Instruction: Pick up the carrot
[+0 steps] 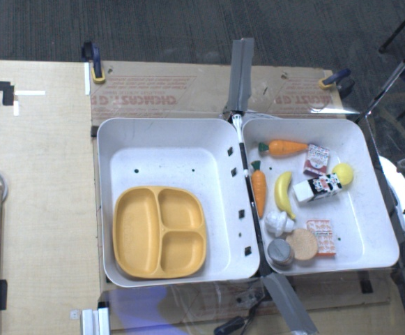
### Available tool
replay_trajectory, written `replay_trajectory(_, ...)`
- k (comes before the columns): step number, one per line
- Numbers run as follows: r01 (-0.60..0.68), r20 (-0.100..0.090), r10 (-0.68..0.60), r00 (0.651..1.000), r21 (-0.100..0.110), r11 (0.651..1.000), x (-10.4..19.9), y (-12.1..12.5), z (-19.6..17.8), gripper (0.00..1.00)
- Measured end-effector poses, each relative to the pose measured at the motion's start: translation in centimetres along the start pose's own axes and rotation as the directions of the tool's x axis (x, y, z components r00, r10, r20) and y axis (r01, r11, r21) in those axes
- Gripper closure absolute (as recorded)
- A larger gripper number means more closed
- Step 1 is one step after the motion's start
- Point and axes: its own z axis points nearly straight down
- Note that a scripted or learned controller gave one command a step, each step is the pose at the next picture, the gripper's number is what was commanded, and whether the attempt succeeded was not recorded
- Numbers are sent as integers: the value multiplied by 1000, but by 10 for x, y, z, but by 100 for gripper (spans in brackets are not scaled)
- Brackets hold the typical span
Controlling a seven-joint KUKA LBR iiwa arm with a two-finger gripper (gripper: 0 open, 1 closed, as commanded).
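Right, two candidates lying flat in right bin (364,223): back carrot (287,146) open from above, likely easier; side carrot (258,190) squeezed between wall and banana (283,194). Pincer state: cannot tell.

The round cookie (302,243) overlaps the red packet (321,236) (its print too small to read).

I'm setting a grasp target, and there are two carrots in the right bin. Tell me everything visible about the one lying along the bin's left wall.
The carrot by the left wall of the right bin is orange with a small green top, smooth like a plastic toy. It lies flat, lengthwise along the wall, green end toward the far side, tip pointing to the near side. A banana lies just to its right; whether they touch is unclear.
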Motion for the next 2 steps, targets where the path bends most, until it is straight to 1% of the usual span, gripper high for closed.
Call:
replay_trajectory(1, -55, 0, 55, 998, -1, 998, 16, 6, -131, 0)
replay_trajectory(2, -52, 7, 52, 999, 0, 999, 17, 6, -138, 100)
